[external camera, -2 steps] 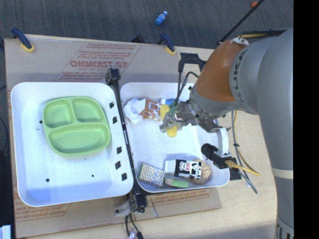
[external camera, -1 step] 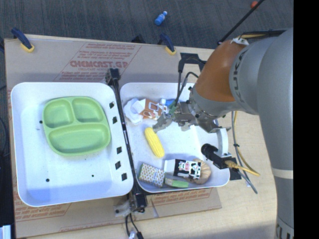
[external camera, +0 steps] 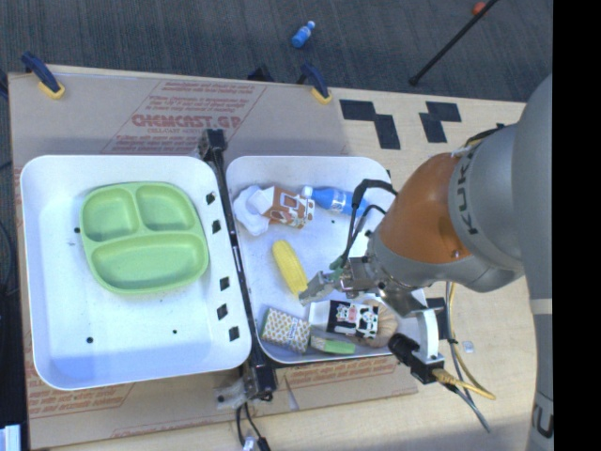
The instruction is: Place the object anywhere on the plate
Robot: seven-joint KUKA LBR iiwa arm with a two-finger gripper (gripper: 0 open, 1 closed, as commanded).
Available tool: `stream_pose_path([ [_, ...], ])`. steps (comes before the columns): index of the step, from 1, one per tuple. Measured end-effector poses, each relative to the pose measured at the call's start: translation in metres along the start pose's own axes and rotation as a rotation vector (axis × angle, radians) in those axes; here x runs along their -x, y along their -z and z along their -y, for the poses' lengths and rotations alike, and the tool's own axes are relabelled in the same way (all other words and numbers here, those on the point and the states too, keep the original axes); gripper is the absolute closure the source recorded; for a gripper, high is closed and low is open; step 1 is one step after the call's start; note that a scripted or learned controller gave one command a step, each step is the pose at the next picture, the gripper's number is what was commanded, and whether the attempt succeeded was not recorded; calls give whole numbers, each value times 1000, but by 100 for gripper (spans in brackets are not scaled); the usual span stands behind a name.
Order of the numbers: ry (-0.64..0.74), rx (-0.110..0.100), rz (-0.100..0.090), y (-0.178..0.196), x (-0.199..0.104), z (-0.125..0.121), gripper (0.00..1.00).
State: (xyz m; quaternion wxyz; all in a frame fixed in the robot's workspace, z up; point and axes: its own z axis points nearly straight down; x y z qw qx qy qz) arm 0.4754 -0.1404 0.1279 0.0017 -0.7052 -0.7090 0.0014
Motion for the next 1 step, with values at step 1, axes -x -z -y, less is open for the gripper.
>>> stream_pose_path([
  [1, -1, 4, 1, 59, 57, -1, 0],
])
